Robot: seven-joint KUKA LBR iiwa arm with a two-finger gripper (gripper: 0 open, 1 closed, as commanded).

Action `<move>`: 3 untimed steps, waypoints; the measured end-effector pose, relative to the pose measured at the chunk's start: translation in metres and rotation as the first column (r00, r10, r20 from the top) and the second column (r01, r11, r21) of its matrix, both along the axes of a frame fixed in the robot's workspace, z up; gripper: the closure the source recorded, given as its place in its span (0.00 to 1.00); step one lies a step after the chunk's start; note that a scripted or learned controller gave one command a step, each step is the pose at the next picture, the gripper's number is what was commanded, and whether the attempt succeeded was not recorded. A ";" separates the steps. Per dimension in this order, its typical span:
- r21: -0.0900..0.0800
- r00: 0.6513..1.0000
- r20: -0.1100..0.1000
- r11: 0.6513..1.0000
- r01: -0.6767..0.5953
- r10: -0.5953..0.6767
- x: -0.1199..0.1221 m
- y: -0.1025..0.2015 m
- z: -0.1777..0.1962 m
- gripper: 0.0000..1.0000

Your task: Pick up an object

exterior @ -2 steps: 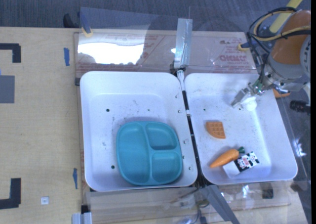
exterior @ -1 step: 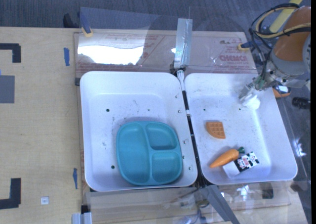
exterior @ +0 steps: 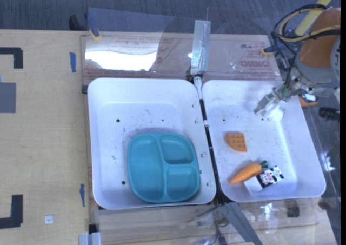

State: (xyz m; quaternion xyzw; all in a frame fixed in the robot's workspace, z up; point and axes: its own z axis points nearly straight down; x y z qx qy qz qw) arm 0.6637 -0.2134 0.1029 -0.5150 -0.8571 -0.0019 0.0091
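Two shallow white bins sit side by side on the desk, filling the centre and right of the frame. Left bin: holds a teal divided plate with three compartments, lying flat toward the bin's lower middle. Right bin: holds three small objects. A tan waffle-shaped piece lies near the bin's centre, apart from the others. Lower down, an orange toy carrot with a green top lies at a slant, its leafy end just beside a small black-and-white cow-patterned block near the lower right of the bin. The carrot and block appear to touch or nearly touch.

Grey arm with orange band enters from the upper right of the frame, with yellow and black cables looping above it. Its jaws hang over the upper part of the right bin, well apart from the waffle piece, the carrot and the block. Nothing is seen between them, and whether they stand apart or closed cannot be told from this angle.
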 end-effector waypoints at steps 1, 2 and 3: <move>-0.010 1.000 0.021 1.000 0.017 -0.016 -0.058 0.099 -0.016 0.00; -0.012 1.000 0.021 1.000 0.019 -0.019 -0.058 0.097 -0.016 0.00; -0.011 0.995 0.013 0.995 -0.095 0.095 -0.105 0.113 0.036 0.00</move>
